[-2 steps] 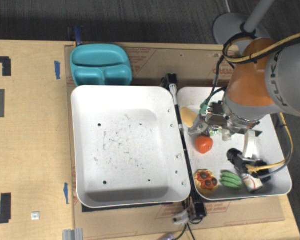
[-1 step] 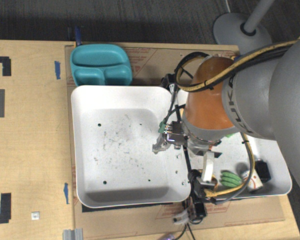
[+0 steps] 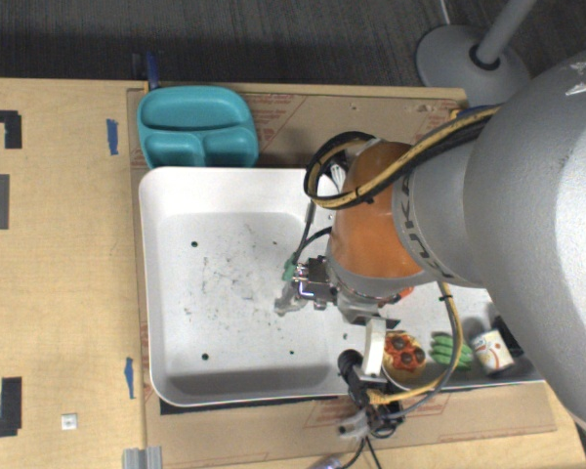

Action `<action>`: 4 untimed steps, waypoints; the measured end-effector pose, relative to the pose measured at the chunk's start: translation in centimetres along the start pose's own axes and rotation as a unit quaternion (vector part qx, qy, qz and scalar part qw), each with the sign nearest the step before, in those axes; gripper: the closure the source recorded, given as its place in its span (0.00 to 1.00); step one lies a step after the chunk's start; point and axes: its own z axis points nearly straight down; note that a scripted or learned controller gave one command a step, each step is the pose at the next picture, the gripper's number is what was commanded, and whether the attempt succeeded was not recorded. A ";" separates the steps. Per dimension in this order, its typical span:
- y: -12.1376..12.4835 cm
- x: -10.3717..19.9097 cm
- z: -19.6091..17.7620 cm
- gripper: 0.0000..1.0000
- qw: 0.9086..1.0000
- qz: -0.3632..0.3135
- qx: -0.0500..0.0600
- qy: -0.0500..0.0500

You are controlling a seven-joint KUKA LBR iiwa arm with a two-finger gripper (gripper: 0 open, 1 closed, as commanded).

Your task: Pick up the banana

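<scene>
Arm [image 3: 488,203] reaches in from the right and covers most of the right bin [image 3: 474,377]. Its wrist end, w/ the gripper [image 3: 298,289], sits over the left bin [image 3: 166,262], near that bin's right edge. Can't tell from this angle whether the gripper is spread or closed, and nothing is seen held in it. Banana: hidden, can't place it. It's prob under the arm's bulk in the right bin, but that's a guess. Along the right bin's near edge are a round red-orange item [image 3: 402,352], a green item [image 3: 447,348] and a small white cup [image 3: 490,350], all close together. Main risk: the gripper is over a bare stretch of the left bin, so a descent here would prob close on nothing and just tap the bin floor. If the target is in the right bin, the crowded near edge could mean grabbing or knocking a neighbour instead. The loose cables [image 3: 337,169] by the wrist might snag on a bin rim. The teal tray [image 3: 197,125] past the left bin's far edge looks well out of the way.
</scene>
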 end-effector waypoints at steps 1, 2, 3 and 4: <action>-1.9 6.5 3.5 0.00 0.999 0.044 0.002 -0.002; -2.6 11.2 -2.7 0.00 0.997 0.080 0.001 -0.002; -2.5 11.2 5.4 0.00 0.997 -0.079 0.001 -0.001; -2.4 11.2 4.3 1.00 0.997 -0.078 -0.002 0.000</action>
